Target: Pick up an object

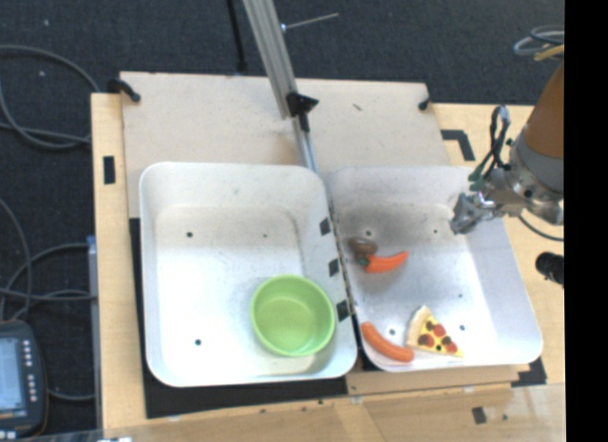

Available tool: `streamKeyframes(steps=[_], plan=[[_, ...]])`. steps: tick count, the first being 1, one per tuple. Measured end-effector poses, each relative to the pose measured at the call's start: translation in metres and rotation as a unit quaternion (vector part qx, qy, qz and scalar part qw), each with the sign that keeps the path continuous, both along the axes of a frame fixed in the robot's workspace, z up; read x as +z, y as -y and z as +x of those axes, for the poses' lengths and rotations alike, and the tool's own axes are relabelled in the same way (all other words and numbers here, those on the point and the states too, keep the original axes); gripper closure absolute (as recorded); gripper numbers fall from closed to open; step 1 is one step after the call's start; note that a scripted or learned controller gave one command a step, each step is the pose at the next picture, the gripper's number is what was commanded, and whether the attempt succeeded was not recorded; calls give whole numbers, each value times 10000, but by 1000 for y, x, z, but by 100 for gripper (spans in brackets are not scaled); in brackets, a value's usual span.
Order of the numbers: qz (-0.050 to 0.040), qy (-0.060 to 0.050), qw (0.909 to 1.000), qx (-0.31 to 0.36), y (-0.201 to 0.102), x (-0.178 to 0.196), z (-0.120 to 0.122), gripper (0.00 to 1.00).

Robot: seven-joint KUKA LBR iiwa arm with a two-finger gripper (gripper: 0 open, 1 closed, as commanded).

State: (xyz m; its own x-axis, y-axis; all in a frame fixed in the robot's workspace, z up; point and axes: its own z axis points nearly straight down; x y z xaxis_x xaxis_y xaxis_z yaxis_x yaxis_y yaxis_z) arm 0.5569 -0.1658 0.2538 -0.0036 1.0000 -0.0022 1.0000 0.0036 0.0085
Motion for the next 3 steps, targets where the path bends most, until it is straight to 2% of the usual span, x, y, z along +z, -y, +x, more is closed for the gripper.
streamKeyframes(steps=[1,2,3], plan=[[1,-5,10000,4,1,49,2,100],[10,-33,10000,17,-47,49,8,100],[10,-43,10000,11,-93,28,14,100]])
